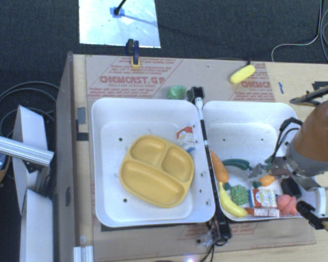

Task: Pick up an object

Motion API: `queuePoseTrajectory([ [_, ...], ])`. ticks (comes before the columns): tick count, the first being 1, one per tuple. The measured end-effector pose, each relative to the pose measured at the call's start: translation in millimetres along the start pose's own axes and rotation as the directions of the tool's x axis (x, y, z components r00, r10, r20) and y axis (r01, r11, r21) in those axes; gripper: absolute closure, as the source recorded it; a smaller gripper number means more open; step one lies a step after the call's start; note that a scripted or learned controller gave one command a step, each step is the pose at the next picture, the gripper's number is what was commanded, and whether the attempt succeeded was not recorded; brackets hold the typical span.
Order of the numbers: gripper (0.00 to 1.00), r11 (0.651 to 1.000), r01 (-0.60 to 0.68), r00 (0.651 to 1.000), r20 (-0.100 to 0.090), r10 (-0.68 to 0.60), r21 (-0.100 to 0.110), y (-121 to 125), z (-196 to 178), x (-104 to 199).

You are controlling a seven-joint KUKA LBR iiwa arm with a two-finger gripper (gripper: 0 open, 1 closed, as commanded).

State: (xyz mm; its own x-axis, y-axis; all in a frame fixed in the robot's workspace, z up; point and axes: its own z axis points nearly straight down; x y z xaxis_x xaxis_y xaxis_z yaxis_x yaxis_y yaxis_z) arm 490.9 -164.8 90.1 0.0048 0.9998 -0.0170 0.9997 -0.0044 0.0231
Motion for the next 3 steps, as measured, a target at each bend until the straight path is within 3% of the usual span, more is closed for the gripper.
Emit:
queuePoseTrajectory([
  [1, 0.00, 1.000, 0.014, 1.000, -0.016, -0.014, 0.011, 86, 5, 34],
  [2, 0.00, 0.999, 0.018, 1.000, -0.010, -0.018, 0.029, 148, 7, 76],
  [3, 0.00, 0.997, 0.015, 1.000, -0.013, -0.014, 0.080, 167, 11, 71],
])
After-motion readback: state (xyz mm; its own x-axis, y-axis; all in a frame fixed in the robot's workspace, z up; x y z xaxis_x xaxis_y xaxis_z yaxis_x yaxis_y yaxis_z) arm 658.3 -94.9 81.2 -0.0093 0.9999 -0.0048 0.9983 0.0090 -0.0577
